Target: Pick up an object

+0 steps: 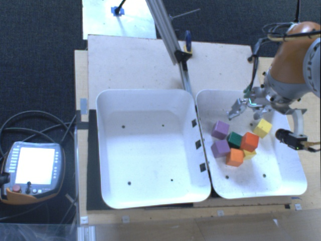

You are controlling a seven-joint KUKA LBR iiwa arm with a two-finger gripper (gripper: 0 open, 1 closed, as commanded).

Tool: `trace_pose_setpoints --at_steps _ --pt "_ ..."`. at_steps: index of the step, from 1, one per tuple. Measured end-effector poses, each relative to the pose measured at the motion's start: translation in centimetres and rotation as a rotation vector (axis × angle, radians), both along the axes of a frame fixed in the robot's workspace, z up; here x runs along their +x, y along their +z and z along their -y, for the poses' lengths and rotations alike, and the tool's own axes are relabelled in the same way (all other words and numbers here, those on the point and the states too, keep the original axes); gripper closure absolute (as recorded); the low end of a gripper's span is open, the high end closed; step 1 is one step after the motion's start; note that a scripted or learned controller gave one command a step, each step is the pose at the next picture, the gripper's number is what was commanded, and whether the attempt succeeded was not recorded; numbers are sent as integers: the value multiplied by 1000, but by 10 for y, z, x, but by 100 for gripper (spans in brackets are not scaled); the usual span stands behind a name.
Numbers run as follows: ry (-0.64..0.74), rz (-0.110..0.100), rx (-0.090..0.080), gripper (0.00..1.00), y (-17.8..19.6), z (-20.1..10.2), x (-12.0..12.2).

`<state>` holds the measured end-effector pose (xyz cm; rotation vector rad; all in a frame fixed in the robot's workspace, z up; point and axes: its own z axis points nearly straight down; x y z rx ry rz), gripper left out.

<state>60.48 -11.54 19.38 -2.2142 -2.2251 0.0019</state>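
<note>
Several coloured blocks lie bunched in the right bin point(281, 182): two purple ones point(219, 129) point(219, 147), a green one point(234, 139), a red-orange one point(250, 141), an orange one point(234, 157) and a yellow one point(262, 128). A second yellow block point(249, 153) peeks out under the red-orange one. My gripper point(248, 113) hangs over the far part of the right bin, just above and behind the cluster. Its fingers are spread open with only bin floor showing between them. The yellow block sits just below the right finger point(261, 114).
The left bin point(108, 134) lies beside the right one, sharing a middle wall. A slanted metal pole point(165, 24) crosses the bench behind the bins. A teach pendant point(32, 172) with cables rests at far left. A black fitting point(291, 137) juts out by the right bin's wall.
</note>
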Motion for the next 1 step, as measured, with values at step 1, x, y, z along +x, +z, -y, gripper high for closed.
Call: trace_pose_setpoints --at_steps 1 --pt "0 4 -1 0 2 0 1"
